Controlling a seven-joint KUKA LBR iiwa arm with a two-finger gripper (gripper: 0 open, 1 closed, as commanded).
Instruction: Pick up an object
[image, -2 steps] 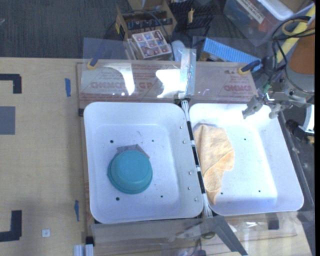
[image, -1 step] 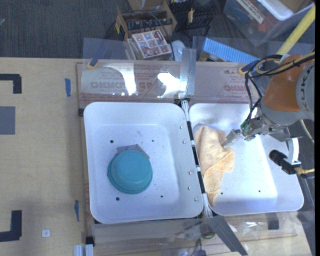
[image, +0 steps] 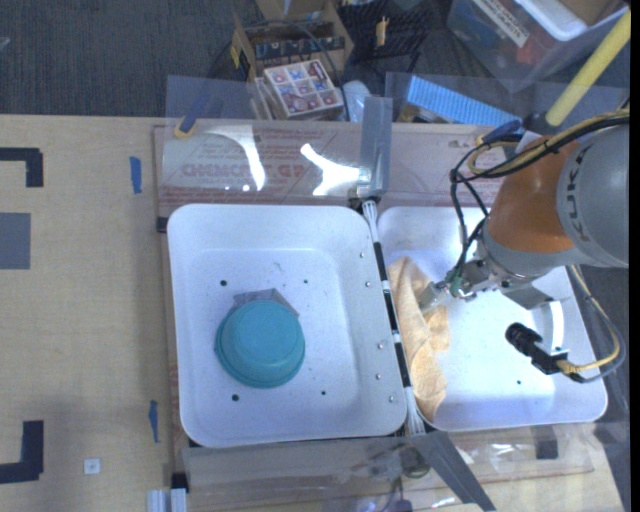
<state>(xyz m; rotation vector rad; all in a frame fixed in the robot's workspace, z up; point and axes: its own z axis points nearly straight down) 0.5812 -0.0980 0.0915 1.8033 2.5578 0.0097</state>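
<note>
Nearest the camera, along the near edge of the bench, a grey bracket (image: 440, 465) sits under the seam where the 2 bins meet; it seems to be there to hold them side by side.

In the left bin (image: 200, 240) a teal bowl (image: 261, 344) rests upside down, a little near of the middle, with a scrap of grey tape or paper (image: 262, 297) just beyond its far rim. It stands well apart from the arm and looks to be no part of this try.

In the right bin (image: 580, 400) a tan cloth (image: 420, 335) lies crumpled against the left wall, touching the divider. Its long axis runs near to far along that wall, with the far end narrower and pointing away from the camera and the near end spreading wider toward the near-left corner. It probably lies there because the wall stops it from sliding further left. That also crowds any grasp from the left side.

The gripper (image: 443, 289) sits at the far part of the cloth, reaching in from the right below the orange band (image: 530, 205) of the arm (image: 600, 200). It touches or nearly touches the fabric, so I judge the cloth to be the thing aimed at. Whether the pincer is released or clenched I cannot tell; the tip is too small and blends with the cloth.

Beyond the bins a clear plastic sheet (image: 260, 165) covers the far strip of the bench, and boxes (image: 295, 85) lie on the floor past it.
</note>
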